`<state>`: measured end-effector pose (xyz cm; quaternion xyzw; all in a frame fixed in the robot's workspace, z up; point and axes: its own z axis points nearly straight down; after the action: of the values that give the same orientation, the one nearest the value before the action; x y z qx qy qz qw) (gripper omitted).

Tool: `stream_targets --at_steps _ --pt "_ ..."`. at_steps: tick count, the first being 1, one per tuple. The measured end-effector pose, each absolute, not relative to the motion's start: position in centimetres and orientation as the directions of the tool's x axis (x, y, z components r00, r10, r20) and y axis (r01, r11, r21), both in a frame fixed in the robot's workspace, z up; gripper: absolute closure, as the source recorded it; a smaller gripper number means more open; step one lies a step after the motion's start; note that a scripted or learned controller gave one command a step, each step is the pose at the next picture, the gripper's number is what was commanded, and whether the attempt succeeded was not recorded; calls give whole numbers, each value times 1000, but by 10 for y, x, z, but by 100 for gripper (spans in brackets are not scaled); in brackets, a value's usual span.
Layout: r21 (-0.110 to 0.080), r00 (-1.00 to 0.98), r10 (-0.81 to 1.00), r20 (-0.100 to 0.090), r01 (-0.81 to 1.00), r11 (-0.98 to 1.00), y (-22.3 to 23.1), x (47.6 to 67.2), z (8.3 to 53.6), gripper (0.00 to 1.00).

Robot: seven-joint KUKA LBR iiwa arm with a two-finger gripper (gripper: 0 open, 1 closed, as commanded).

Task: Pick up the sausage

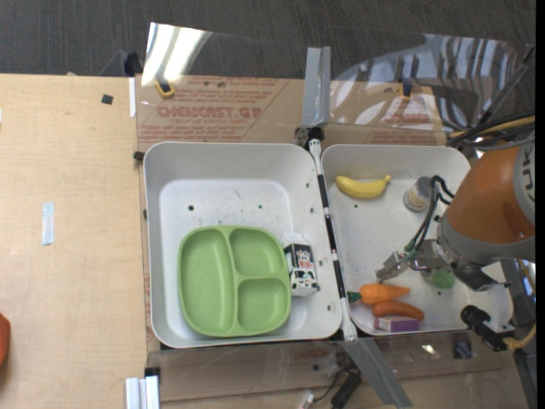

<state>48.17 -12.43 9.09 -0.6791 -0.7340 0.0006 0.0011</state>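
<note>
- The gripper (393,268) hung low in the right bin (366,220), near its front, its metal fingers pointing toward the divider between the bins; they looked slightly parted with nothing between them, though they were small and partly blurred, so the width of the gap could not be judged closely.
- Just below the fingertips lay the carrot (383,293), orange with a green end toward the divider, close to the gripper but seemingly not touched by it.
- The sausage (398,310), a reddish-brown link, lay just in front of the carrot, touching or nearly touching it, by the bin's front wall.
- A pale pink block (394,323) sat against the sausage on the front-wall side, so the sausage was wedged between two neighbours.
- A small green object (441,279) showed beside the wrist; the banana (363,186) and a small round tin (416,196) lay well apart at the back of the bin.
- In the left bin (162,228) stood a green divided plate (234,279) and a small cow-print carton (300,269).
- By my judgement the step in hand was the approach: the sausage had not been grasped.
- The next move would call for shifting forward past the carrot, lining the fingers across the sausage's short width, and descending without catching the carrot or the pink block.
</note>
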Motion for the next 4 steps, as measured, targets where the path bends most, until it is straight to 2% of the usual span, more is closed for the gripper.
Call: stream_targets --at_steps 1,2,3,4 --pt "-3 -219 976 2 976 219 -97 477 91 0" --pt "-3 -241 970 0 970 241 -38 477 191 0" --pt "-1 -301 954 -1 954 301 -84 478 191 0" --pt "-4 -305 952 1 952 305 -51 477 190 0"
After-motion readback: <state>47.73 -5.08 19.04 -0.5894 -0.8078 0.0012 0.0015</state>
